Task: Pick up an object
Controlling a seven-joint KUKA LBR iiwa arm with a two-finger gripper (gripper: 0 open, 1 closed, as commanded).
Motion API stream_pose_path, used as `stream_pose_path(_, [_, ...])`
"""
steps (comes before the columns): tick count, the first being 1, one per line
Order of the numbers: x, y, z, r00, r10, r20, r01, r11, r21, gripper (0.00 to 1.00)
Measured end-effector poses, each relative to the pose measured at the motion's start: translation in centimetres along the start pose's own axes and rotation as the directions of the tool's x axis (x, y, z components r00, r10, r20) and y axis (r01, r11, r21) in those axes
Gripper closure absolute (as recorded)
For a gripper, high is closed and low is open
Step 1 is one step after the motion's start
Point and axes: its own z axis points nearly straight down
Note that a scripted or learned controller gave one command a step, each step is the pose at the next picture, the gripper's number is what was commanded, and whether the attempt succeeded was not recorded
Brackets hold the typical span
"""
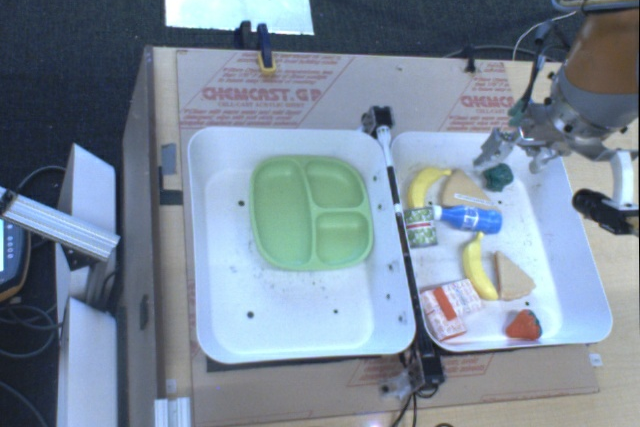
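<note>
At the upper right of the frame, the gripper hangs over the far corner of the right bin, its two fingers spread apart with nothing between them. One finger points down toward the left at the small dark green object that lies just beside and below it; whether it touches that piece I cannot tell. No lift has happened, as far as this view shows: every item in the right bin rests on the bin floor. Those items are a yellow banana at upper left of that bin, a tan wedge just beside it, a blue bottle lying on its side with a green-labelled end, a second banana, another tan wedge, a red and white carton and a red strawberry at the lower right. To the left, the other bin holds a green divided plate. I judge the task to be at its approach stage: the descent, the closing on an object and the lift are all left to do, and the green piece looks the likeliest target.
</note>
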Motion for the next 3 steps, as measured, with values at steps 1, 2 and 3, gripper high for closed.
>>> stream_pose_path(1, [-6.0, 4.7, 8.7, 1.000, 0.002, 0.001, -0.002, 1.000, 0.002, 0.00])
stream_pose_path(2, [-7.9, 6.1, 15.8, 1.000, 0.002, 0.000, -0.002, 1.000, 0.002, 0.00])
stream_pose_path(3, [-7.9, 6.2, 14.6, 1.000, 0.000, 0.002, 0.000, 1.000, -0.003, 1.00])
